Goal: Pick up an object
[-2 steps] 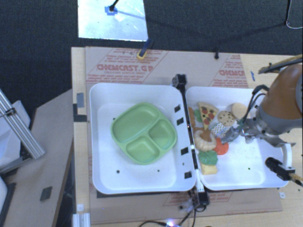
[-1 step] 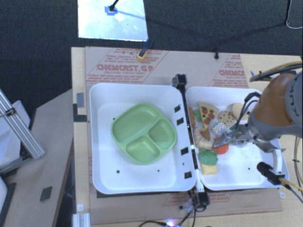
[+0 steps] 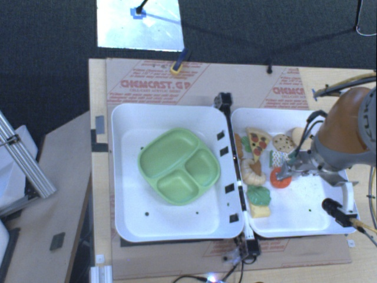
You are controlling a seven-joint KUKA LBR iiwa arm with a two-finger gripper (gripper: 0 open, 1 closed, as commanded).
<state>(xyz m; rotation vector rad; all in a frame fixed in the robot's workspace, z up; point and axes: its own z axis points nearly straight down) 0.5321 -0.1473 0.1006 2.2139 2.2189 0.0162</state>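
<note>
Two shallow white bins sit side by side on the bench [image 3: 147, 81]. The left bin [image 3: 126, 217] carries one item: a green divided plate [image 3: 178, 165] with three compartments, lying near the bin's centre and turned at a slant.

The right bin [image 3: 306, 214] carries a cluster of toy food pieces along its left edge and upper left corner. Counted from the far side toward the near side: one pizza slice [image 3: 258, 140] near the upper left corner; one round cookie [image 3: 283, 142] just right of the pizza slice; one pale round piece [image 3: 296, 135] beside the cookie, partly hidden by the arm; one cream, curled pastry-like piece [image 3: 254, 173] against the left edge; one red round piece [image 3: 280, 179] right of it; and one green-and-yellow piece [image 3: 259, 200] nearest the near left corner. A small orange strip [image 3: 238, 143] lies along the left wall, too small to identify.

One arm [image 3: 347, 128] reaches in over the right edge of the right bin. Its end effector [image 3: 287, 171] hangs directly above the red round piece, at or close to contact. Whether its tips are spread or pressed together cannot be told, and no item is seen between them.
</note>
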